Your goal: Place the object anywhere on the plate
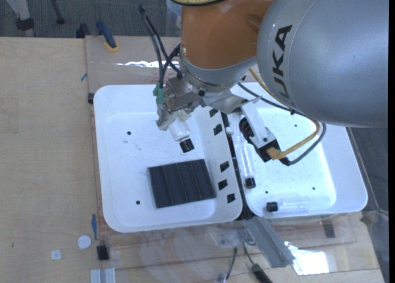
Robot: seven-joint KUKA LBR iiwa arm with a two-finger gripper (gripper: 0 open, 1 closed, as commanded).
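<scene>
A grey KUKA arm with a broad orange band (222,16) reaches in from the right over two shallow white bins, its wrist hanging above the far half of the left white bin (117,127). The two-finger gripper (176,128) points down toward the bin floor; a small clear plastic vial with a black cap (183,138) sits right at its tip, cap toward six o'clock, but whether the claw is closed on it or merely above it cannot be told from this angle. The dark grey ribbed rectangular plate (182,183) lies flat in the near half of the same bin, at about six o'clock from the vial and apart from it. In the right white bin (333,170), a second clear tube with a black cap (247,164) lies along the inner wall, just past the dividing rims, and a third clear capped tube (289,205) lies crosswise near the front edge at five o'clock from the gripper. Black cables (157,47) loop off the wrist at twelve o'clock. The bins rest on a pale wooden bench (43,152).
</scene>
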